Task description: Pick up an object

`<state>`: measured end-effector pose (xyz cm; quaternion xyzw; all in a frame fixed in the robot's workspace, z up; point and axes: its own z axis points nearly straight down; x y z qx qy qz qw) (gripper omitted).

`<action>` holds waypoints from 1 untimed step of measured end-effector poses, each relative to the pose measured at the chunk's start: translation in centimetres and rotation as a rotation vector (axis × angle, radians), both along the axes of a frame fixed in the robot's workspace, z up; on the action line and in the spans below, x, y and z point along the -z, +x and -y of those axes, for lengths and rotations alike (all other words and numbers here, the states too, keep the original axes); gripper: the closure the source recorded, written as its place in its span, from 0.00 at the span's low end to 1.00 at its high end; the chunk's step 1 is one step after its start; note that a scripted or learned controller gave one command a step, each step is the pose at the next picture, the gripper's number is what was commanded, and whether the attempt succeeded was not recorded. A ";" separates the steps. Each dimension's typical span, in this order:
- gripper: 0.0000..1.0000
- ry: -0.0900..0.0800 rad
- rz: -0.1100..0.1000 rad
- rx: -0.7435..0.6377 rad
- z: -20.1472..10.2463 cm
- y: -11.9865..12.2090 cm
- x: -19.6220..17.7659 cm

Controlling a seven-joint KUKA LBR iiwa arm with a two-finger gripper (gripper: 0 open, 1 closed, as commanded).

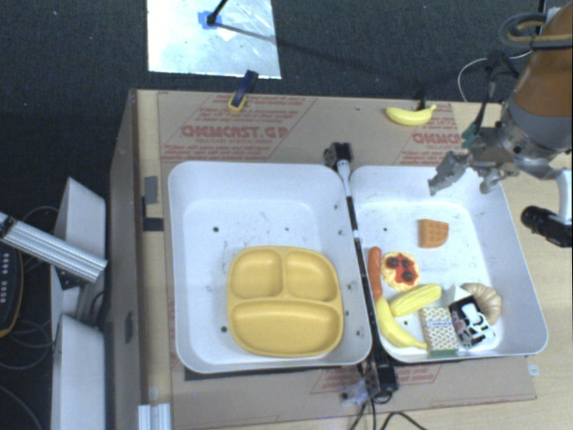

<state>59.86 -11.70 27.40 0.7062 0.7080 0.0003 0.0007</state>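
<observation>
End effector (467, 174) spread apart, gripping nothing, above right bin's (510, 231) far rim; waffle piece (432, 233) nearest, other toys (430, 307) crowded at near edge, risking a snagged neighbour

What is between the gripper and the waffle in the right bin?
Nothing visible. The gripper hangs over the right bin's far edge, and bare white floor lies between it and the waffle.

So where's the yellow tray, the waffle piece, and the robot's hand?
yellow tray (285, 300): camera view, on the ridge between its compartments.
waffle piece (433, 233): camera view, middle of its top face.
hand (466, 176): camera view, midway between the fingertips.
</observation>
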 end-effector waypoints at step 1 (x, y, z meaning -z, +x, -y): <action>0.00 0.000 -0.002 0.002 4.1 0.3 8.7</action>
